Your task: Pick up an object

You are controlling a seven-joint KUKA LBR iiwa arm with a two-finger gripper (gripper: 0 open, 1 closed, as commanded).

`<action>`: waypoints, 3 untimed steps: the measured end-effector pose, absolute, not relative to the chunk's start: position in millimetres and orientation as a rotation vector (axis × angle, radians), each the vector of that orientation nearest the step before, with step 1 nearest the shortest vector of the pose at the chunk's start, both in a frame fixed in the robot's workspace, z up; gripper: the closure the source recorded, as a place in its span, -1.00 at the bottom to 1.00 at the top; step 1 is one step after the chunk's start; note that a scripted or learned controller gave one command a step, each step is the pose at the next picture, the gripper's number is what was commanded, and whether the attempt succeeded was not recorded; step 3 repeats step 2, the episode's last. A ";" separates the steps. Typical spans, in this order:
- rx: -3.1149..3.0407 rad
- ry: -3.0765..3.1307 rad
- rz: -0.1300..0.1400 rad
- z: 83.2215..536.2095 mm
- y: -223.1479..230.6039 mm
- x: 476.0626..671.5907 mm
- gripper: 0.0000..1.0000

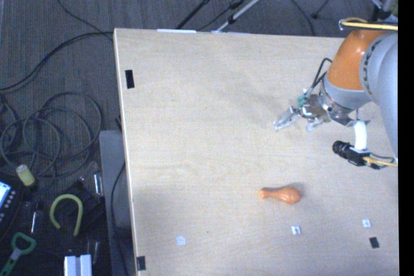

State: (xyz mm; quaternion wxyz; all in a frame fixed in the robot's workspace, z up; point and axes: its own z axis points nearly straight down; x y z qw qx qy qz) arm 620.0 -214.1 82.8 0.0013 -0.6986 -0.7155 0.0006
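From above, the end effector [292,118] sits over the right side of the tan counter [194,139], on the grey arm [381,81] with its orange band. Its two fingers are spread apart with nothing between them. A small orange toy [282,194] lies on the counter, nearer and well apart from the end effector. Cables [52,126] lie on the floor at the left.

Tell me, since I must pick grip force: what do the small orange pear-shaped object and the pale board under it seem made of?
The small orange pear-shaped object looks like soft rubber or plastic: smooth, even colour, rounded body narrowing to a neck; too small to be sure. The pale board looks like light wood or plywood with a matt finish: faint grain, no glare. The gripper hovers above and apart from the object.
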 end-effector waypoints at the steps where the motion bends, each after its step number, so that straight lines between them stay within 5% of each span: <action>1: -2.191 -2.247 0.001 91.4 -212.8 620.3 1.00; 2: -2.190 -2.247 0.001 91.3 -212.7 620.2 -1.00; 3: -2.190 -2.247 0.001 91.3 -212.7 620.2 -1.00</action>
